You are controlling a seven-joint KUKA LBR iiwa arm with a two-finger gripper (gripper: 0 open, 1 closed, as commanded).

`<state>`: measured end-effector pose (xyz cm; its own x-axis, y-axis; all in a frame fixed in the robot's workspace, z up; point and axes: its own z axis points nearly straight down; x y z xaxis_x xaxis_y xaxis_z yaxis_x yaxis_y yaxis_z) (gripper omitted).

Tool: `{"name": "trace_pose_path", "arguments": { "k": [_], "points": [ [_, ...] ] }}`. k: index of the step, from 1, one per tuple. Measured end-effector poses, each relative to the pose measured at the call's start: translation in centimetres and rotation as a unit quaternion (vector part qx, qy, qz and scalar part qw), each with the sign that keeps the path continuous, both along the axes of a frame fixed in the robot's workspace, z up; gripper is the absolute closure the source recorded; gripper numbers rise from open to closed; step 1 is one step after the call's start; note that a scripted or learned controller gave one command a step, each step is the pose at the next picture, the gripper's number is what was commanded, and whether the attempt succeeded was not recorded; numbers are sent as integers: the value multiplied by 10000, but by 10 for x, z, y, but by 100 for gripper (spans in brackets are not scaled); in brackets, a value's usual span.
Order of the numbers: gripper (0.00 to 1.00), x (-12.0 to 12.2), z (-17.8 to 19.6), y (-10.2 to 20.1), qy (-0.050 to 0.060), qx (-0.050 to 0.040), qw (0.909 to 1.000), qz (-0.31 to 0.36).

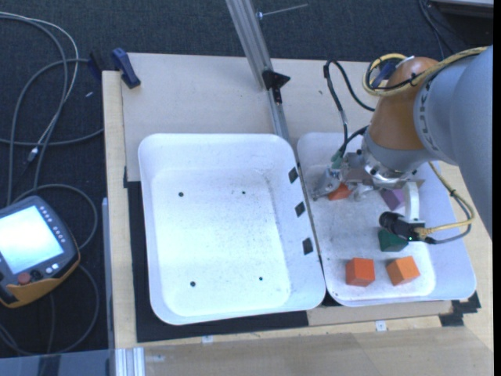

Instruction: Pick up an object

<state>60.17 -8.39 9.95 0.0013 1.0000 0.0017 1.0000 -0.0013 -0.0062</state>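
Two orange blocks (pixel 360 272) (pixel 403 270) lie near the front wall of the right bin (pixel 450 284). A dark green piece (pixel 389 241) sits just behind them, and a pale purple piece (pixel 391 198) is partly hidden under the wrist. My gripper (pixel 335 182) is low over the right bin's left side, close to the wall between the bins. A small red-orange object (pixel 338 194) sits right at its tip; whether it is gripped is hidden.
The left bin (pixel 156 159) holds only dark specks. A slanted metal post (pixel 254 41) rises behind the bins. A yellow cable (pixel 446 227) and black plug (pixel 395 224) hang from the wrist over the right bin. A pendant (pixel 31 245) lies at far left.
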Motion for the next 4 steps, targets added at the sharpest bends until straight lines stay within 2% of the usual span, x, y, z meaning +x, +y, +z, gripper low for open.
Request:
{"name": "trace_pose_path", "arguments": {
  "k": [1, 2, 3, 4],
  "points": [
    [0, 46, 1, -1, -51, -10, 10000, 16],
    [0, 28, 0, -3, -16, -6, 10000, 4],
    [100, 29, 11, -3, -26, -6, 10000, 12],
    [100, 48, 106, 89, -81, 11, 10000, 54]
  ]
}}
